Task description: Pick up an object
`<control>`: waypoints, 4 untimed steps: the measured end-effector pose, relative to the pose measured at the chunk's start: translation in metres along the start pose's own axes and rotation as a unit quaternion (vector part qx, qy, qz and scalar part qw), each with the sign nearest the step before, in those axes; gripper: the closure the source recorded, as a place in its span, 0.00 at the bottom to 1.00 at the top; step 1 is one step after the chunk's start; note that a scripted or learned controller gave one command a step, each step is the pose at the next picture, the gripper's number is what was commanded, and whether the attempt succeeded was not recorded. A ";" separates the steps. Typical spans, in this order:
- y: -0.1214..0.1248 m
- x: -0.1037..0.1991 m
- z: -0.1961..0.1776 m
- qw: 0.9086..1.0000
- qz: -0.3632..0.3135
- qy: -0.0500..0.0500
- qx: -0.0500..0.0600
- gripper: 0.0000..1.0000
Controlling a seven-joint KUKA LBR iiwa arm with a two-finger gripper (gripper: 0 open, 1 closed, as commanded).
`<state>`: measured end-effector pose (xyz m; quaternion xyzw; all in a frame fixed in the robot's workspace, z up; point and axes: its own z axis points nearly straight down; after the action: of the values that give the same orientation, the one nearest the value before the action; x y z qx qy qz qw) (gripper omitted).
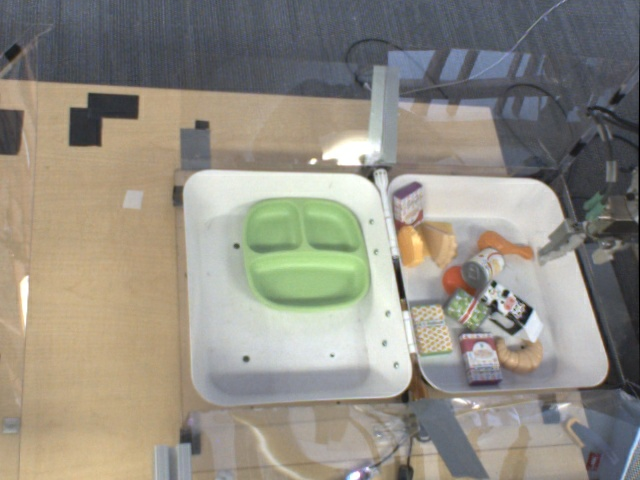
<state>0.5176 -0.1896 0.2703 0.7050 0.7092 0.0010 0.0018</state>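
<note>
The gripper (562, 240) hung at the right white bin (575, 313) edge, its jaw state impossible to tell, near the small orange plastic carrot (503, 245) lying inside, light, stiff, slippery, best pinched across its middle.

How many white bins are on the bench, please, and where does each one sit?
2. The left bin holds a green divided plate. The right bin, touching it along the middle seam, holds the pile of small food items; nothing suggests a hidden third.
</note>
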 end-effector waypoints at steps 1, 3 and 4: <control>0.060 -0.002 0.164 1.000 0.029 0.000 -0.001 0.00; 0.088 0.020 0.169 0.978 0.206 0.001 -0.006 1.00; 0.088 0.020 0.169 0.979 0.206 0.001 -0.006 0.00</control>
<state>0.6064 -0.1692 0.1014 0.8359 0.5488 0.0058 0.0051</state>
